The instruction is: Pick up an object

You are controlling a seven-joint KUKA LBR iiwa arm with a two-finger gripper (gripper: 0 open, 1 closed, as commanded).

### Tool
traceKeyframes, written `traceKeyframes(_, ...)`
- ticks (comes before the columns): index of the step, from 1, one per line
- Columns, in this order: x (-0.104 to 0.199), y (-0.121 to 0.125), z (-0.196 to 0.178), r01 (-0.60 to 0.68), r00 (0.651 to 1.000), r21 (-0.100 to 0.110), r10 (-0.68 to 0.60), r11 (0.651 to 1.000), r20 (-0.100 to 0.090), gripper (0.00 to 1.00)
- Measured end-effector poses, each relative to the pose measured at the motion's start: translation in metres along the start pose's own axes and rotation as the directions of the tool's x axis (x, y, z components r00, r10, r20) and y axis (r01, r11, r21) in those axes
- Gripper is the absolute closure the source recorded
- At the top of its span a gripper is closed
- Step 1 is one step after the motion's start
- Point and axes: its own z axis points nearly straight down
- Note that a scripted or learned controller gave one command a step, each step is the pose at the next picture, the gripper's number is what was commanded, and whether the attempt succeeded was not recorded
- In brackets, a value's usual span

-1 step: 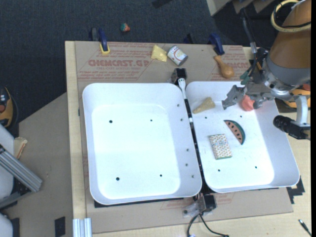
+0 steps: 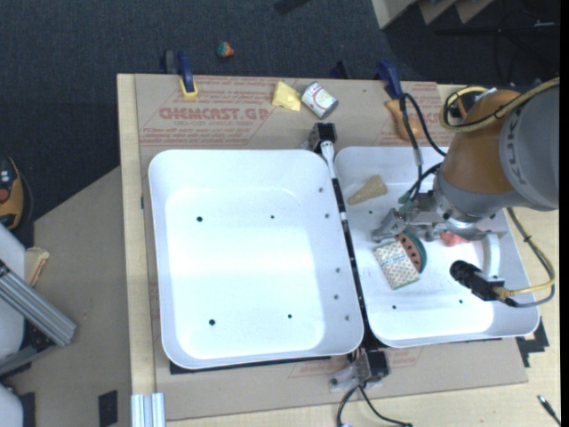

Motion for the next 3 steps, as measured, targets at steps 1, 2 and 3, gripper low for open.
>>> traceKeyframes(1, 0.027, -0.028, -0.007, 0.003, 1.0, -0.003, -0.003, 1.0, -0.001, 0.0)
traceKeyframes(2, 0.026, -0.027, -0.018, 0.001, 1.0, -0.008, -0.001, 1.0, 0.001, 1.0)
traceKeyframes(3, 0.076, 0.042, -0.115, 0.011, 1.0, -0.023, -0.011, 1.0, 0.002, 1.0)
